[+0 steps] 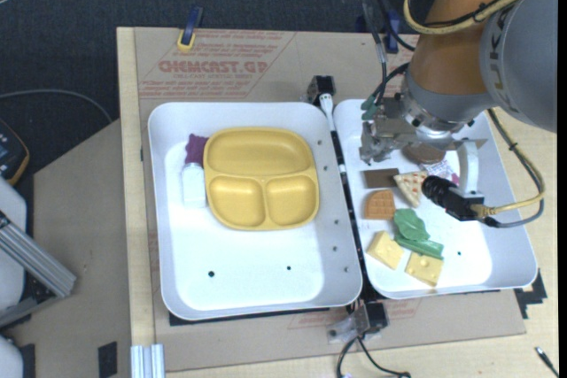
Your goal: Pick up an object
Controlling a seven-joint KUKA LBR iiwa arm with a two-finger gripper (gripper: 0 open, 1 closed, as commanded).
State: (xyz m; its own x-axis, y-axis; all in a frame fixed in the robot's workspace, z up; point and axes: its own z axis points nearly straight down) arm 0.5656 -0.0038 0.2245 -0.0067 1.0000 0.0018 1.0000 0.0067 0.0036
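Note:
My gripper (379, 148) hangs over the upper left part of the right bin (496, 266), under the orange wrist band. Just below it lies a flat brown block (379, 179). Beside that block are a pizza slice toy (410, 187) and a round tan cookie (379, 205). Lower in the bin I see a green leafy piece (415, 232) and two yellow cheese-like blocks (385, 250) (423, 267). The wrist hides whatever sits at the bin's upper middle.
The left bin (257, 279) holds a yellow divided tray (261, 177) and a white bottle with a purple cap (192, 181). A black cable plug (447, 195) hangs over the right bin. The raised divider (341, 181) separates the bins.

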